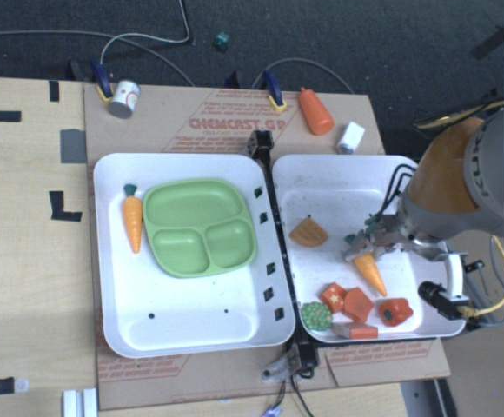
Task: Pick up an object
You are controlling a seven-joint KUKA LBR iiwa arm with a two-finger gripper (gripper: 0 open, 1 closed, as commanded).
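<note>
While the gripper (367, 243), state unclear, nears one carrot (371, 273), another carrot (133, 221) flanks one plate (202, 227).

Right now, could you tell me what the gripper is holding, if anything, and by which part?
It cannot be told: the gripper sits at the carrot's upper end in the right bin.

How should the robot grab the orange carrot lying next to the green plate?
Probably from straight above, closing across the carrot's thick upper half, just below its green top. It lies flat and long in the left bin, with the green plate close on one side and the bin wall on the other, so its narrow sides are the ones to pinch.
</note>
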